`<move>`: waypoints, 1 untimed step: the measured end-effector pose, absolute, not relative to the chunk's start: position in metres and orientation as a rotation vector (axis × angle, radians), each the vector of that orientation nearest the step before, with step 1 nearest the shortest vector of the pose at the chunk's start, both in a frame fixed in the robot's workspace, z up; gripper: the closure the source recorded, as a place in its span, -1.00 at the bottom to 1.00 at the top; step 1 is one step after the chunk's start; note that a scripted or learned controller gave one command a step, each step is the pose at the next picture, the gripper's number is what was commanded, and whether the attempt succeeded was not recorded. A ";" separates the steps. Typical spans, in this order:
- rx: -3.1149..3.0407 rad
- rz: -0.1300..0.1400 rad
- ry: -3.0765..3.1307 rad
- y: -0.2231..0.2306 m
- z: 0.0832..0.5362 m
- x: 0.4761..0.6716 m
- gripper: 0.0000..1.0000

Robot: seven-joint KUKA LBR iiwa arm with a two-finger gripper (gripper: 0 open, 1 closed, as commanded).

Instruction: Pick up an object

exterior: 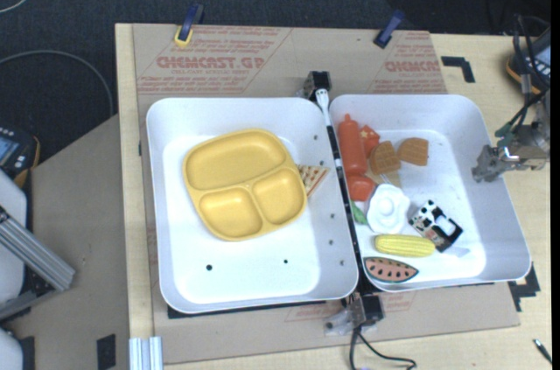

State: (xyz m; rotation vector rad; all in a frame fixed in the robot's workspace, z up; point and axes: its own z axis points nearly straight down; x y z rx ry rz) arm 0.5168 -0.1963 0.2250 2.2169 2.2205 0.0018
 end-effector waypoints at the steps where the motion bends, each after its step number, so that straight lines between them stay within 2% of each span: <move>1: 2.219 0.001 2.226 -0.152 0.219 0.529 1.00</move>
